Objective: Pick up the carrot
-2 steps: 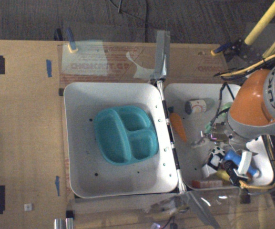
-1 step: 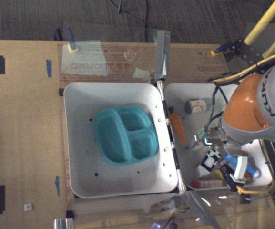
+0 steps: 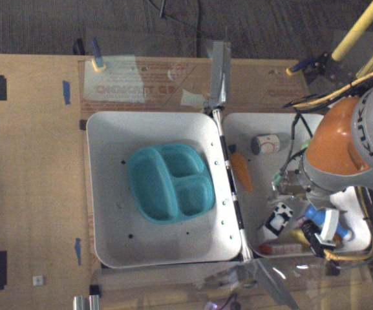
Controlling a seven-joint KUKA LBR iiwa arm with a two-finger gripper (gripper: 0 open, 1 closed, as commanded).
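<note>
In the right bin (image 3: 247, 124), along its left wall, the carrot (image 3: 241, 172) lies lengthwise, untouched. A small can (image 3: 264, 144) lies just beyond it toward the tabletop's far edge. The arm (image 3: 341, 144) hangs over the bin's right half, with the end effector (image 3: 292, 185) beside the carrot but apart from it; whether it is spread or closed cannot be told. The left bin (image 3: 108, 134) carries a teal divided plate (image 3: 171, 181).
</note>
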